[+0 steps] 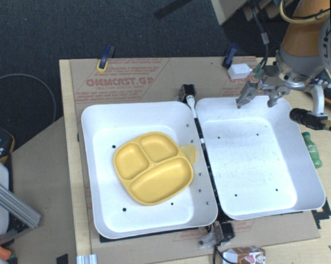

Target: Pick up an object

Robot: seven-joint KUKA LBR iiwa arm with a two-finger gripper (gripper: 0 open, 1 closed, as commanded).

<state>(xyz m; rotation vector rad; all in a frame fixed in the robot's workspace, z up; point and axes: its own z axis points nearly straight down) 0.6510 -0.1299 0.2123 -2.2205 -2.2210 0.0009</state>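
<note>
A yellow divided plate (153, 167) with three compartments lies in the left white bin (99, 126), near its middle. A small pale yellow piece (189, 153) peeks out from under the plate's right edge. My gripper (259, 99) hangs over the far rim of the right white bin (299, 183), well to the right of the plate. Its two fingers (244, 98) point down, spread apart, with nothing between them.
A black divider strip (200, 138) runs between the two bins. A green object (312, 148) lies by the right bin's outer edge. A white block (239, 71) and blue clamps (103, 58) sit at the board's far edge. Cables trail around the arm.
</note>
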